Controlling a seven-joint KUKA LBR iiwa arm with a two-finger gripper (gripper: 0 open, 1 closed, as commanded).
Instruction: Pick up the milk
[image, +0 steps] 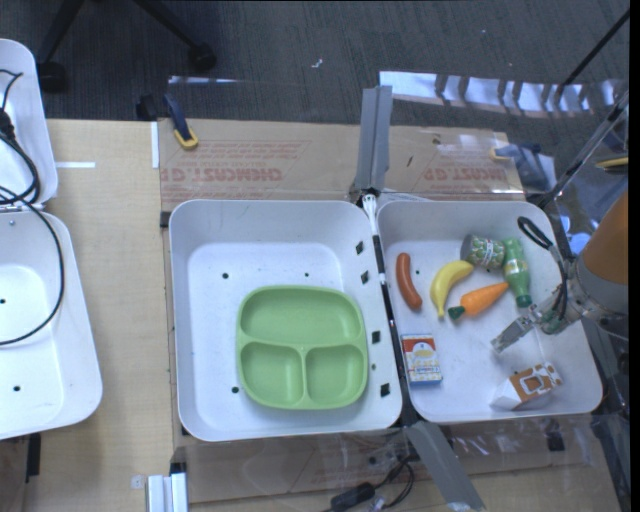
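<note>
I have a single fixed camera mounted above the brown cardboard-covered worktop (100, 300), looking down at a slant, so the far edge of the scene sits at the top of my frame with dark carpeted floor (300, 50) beyond it. It stands far enough back to take in both shallow white plastic bins side by side: the left bin (200, 300) near the middle of the frame, the right bin (480, 395) toward the right edge. The grey arm with its orange band (605, 250) enters from the right and is cut off by the frame there. At the left edge I see what I think is another white tray (40, 350), only partly in frame.
</note>
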